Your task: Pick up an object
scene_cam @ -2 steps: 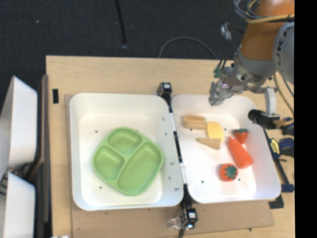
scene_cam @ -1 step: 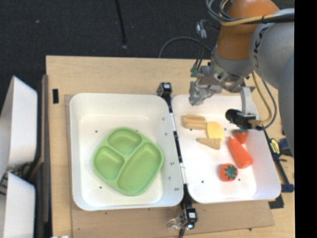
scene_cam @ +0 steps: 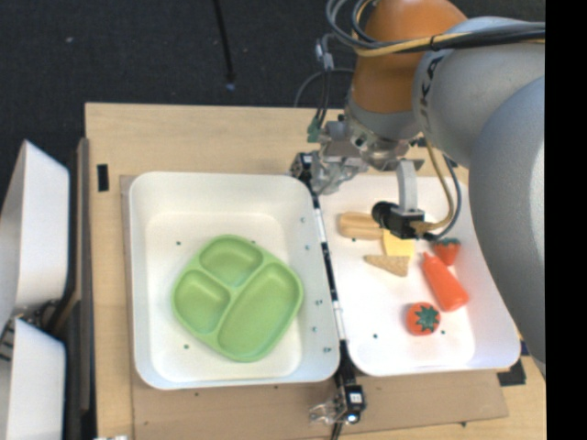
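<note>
Green plate (scene_cam: 238, 298): nearest us; broad, awkward.
Toy tomato (scene_cam: 423, 319): we judged it light, stiff, slick; grasp across middle.
Gripper (scene_cam: 321, 168): jaws' state we could not tell.

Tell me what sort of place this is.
Most likely a robotics lab's grasping test rig: a grey-and-orange robot arm over a wooden bench, a white bin holding a green divided plate, and a second white bin with toy food such as a carrot and tomato.
</note>
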Robot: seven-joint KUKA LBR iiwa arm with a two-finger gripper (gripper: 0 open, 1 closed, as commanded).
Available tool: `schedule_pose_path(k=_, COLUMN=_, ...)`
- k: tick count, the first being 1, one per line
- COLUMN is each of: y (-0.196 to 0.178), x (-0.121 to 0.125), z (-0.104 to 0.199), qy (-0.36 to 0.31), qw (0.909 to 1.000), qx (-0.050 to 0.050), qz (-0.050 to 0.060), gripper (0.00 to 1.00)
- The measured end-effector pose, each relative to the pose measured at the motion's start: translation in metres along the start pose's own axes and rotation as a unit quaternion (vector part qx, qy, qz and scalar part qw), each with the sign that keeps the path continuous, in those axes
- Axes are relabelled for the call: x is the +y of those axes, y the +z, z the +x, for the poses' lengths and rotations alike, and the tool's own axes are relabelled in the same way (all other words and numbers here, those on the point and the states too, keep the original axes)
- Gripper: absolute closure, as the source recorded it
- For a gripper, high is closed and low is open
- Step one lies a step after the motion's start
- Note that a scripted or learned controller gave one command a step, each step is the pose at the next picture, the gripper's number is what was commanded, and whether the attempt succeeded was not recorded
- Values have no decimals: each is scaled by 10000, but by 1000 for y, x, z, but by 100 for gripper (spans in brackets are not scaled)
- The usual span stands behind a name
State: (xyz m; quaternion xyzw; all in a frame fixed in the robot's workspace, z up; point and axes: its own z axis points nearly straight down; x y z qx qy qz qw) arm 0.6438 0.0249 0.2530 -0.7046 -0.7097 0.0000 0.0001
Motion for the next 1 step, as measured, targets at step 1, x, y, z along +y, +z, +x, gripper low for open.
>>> schedule_pose_path(k=1, y=-7, x=4, z=50, qy=3, qw=10000, qx=4, qz=-12, gripper=100)
